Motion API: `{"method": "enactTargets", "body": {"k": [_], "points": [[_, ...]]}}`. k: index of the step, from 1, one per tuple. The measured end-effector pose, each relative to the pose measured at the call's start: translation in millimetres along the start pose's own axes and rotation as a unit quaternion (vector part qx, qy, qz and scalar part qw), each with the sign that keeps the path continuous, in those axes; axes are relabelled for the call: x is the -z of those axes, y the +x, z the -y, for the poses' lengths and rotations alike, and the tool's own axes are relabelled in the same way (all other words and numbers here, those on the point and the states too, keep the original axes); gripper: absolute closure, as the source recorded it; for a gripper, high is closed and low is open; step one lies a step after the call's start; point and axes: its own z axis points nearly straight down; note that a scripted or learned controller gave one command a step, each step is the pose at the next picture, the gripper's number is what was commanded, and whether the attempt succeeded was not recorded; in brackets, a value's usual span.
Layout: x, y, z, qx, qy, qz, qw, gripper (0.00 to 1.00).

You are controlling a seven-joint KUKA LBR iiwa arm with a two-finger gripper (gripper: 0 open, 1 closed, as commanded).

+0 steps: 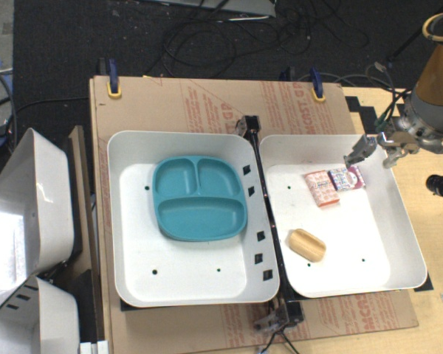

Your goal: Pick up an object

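Note:
The right bin (399,260) holds a pink and white packet (321,187), a smaller purple and white packet (346,178) touching its right side, and a tan bread-like block (307,244) nearer the front. My gripper (369,156) hangs over the bin's back right part, just above and right of the small packet. Its two fingers are spread open with nothing between them. The arm's orange band (433,87) rises at the right edge.
The left bin (125,271) bears a teal divided plate (200,198). A black divider (262,212) runs between the bins. Both bins rest on a cardboard sheet (207,102) held by clamps at the back. Grey tubs (26,212) stand at the far left.

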Motion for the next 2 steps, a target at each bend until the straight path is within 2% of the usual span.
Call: {"method": "enactTargets", "body": {"k": [1, 2], "points": [[-48, -6, 6, -0.003, 0.001, 0.000, 1.0000, 0.00], [-105, -3, -3, 0.000, 0.000, 0.000, 1.0000, 0.00]]}}
